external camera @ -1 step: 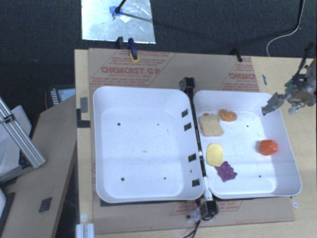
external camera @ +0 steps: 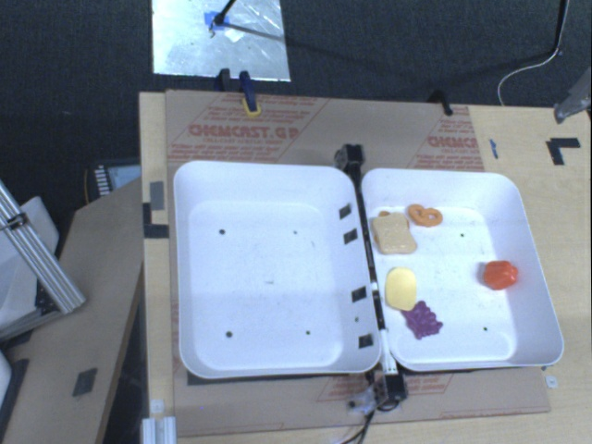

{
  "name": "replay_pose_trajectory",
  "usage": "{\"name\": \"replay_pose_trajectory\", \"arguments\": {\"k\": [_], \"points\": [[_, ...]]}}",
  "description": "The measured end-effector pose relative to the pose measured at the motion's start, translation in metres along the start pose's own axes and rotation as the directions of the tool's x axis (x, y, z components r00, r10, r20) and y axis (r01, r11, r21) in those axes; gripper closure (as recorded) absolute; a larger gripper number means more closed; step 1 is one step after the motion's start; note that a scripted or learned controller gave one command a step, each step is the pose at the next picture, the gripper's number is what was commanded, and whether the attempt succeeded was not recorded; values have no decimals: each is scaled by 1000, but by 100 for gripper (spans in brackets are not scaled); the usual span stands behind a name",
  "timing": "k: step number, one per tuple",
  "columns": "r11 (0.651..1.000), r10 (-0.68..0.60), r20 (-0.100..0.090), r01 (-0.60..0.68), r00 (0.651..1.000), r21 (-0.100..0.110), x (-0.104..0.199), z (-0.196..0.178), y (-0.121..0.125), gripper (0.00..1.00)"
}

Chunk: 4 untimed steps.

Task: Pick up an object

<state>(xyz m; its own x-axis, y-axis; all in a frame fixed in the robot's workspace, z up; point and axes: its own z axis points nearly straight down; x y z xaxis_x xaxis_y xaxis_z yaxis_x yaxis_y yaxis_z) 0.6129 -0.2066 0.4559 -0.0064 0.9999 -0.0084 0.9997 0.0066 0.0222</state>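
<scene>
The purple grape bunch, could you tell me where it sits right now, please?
In the camera view, the purple grape bunch lies in the right bin, near its front left, just below the yellow piece and close to the divider between the bins.

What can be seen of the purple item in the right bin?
The purple grape bunch looks like a small plastic toy cluster of rounded bumps, matte violet. It lies flat on the floor of the right bin, near the front left. Its upper left edge meets or nearly meets the yellow piece; contact is unclear.
</scene>
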Motion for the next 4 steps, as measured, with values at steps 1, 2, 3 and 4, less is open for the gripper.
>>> {"name": "replay_pose_trajectory", "arguments": {"k": [1, 2, 3, 4], "points": [[1000, -12, -10, 13, 1000, 6, 130, -86, 61, 0], [1000, -2, -7, 2, 1000, 14, 121, -92, 59, 100], [1000, -10, -13, 10, 1000, 23, 242, -54, 55, 100], [1000, -14, -15, 14, 1000, 21, 374, -53, -12, 100]]}}
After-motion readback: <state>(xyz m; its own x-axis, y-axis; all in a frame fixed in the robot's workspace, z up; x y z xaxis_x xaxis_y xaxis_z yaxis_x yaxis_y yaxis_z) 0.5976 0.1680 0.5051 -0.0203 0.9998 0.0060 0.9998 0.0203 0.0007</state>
